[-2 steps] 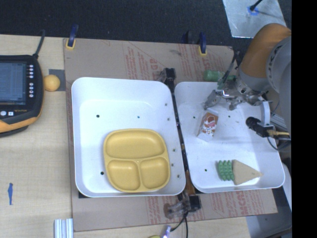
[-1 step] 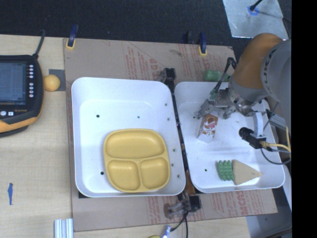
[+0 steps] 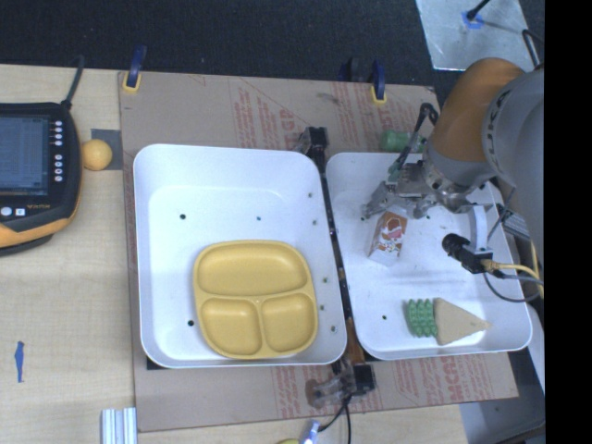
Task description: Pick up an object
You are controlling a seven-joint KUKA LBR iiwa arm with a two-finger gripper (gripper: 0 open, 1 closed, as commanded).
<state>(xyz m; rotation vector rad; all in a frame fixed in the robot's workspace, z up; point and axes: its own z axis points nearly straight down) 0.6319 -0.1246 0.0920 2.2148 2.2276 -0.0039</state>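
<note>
Just below the fingers (image 3: 400, 195), toward the near edge of the right bin (image 3: 370, 331), lies a small packet (image 3: 389, 234) with red and white print, flat on the white floor. Long axis running roughly from the fingers down and a little leftward, so nearly in line with the reach. Upper end of the packet very close under the fingertips, perhaps touching; hard to say from this slant. Fingers spread apart, one to the left and one to the right, nothing between them, not gripping anything yet. Judged as the likely target, being the nearest thing: a short drop and a small shift toward the near side needed to straddle the packet across its narrow width.

Farther from the fingers, near the front right corner of the same bin, a green ridged piece (image 3: 419, 317) touching a tan wedge (image 3: 458, 321). Well apart to the left of the fingers, in the left bin (image 3: 162, 183), a yellow divided plate (image 3: 255, 297). Beyond that, on the tabletop (image 3: 65, 340), a black handheld pendant (image 3: 32, 174) and a small orange ball (image 3: 95, 154).
</note>
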